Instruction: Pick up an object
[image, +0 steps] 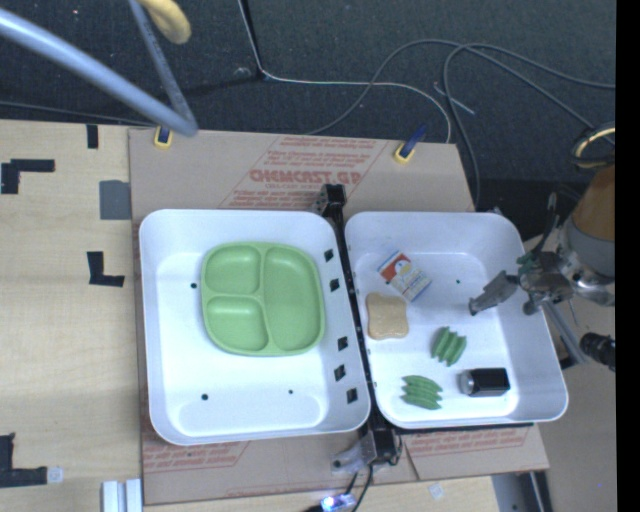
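The right bin (520, 240) holds a small white carton with red and blue print (403, 275), a tan bread slice (386, 317), two green ridged vegetable pieces (449, 346) (421, 392) and a small black block (485, 381). My gripper (502, 304) hangs over the bin's right side, above and to the right of the upper green piece. Its fingers are spread open with nothing between them. The arm's wrist (590, 240) sits just outside the bin's right wall.
The left bin (160, 300) holds a green divided plate (264, 298). Black clips (345, 300) join the two bins along the middle wall. Cables (420, 70) run across the dark floor behind the bench.
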